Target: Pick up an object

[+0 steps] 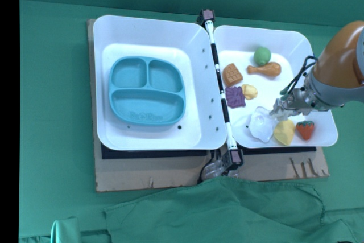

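Two shallow white plastic bins sit side by side on the green-covered counter (51, 94), resting on a brown cardboard sheet (142, 179). The left bin (193, 65) holds a teal plastic divided plate (147, 91) with three compartments. The right bin (296, 42) holds a scatter of toy foods: a round green ball-like piece (262, 56) near the far wall, a tan-orange plastic drumstick (265, 69) just beside it, a brown square waffle piece (232, 74), a purple knobbly block (235, 97), a small pale yellow lump (249, 91), a clear or white translucent piece (261, 125) whose shape is hard to make out against the white floor, a yellow rounded wedge (284, 132), and a red strawberry-like piece with a green top (305, 129).

The grey arm with its orange band (341, 60) enters from the right and is cut off by the frame edge. Its gripper (282, 109) is down inside the right bin, just above the yellow wedge and beside the translucent piece. The metal parts blur together there, so I cannot tell how the gripper is set, or whether it touches anything. A black-and-white striped bar (219, 85) runs between the bins, and crumpled green cloth (216, 213) covers the near foreground.
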Controlling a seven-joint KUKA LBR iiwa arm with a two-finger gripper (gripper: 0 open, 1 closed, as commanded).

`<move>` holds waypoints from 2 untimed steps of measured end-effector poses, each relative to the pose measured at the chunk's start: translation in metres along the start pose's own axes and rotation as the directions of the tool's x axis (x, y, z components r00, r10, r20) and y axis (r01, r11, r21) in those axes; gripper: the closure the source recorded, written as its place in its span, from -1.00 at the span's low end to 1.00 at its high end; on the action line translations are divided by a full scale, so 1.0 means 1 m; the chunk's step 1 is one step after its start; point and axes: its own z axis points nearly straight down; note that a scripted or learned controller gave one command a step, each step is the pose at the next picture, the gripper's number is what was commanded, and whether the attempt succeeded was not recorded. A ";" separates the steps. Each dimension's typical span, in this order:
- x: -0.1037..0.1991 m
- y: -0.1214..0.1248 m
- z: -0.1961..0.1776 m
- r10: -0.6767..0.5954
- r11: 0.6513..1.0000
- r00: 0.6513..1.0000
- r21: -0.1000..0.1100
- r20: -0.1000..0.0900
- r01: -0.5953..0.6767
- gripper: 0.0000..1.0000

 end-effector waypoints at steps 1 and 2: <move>-0.007 0.001 -0.064 -0.006 1.000 1.000 0.018 -0.007 0.006 1.00; -0.007 0.008 -0.129 -0.007 1.000 1.000 0.016 -0.007 0.007 1.00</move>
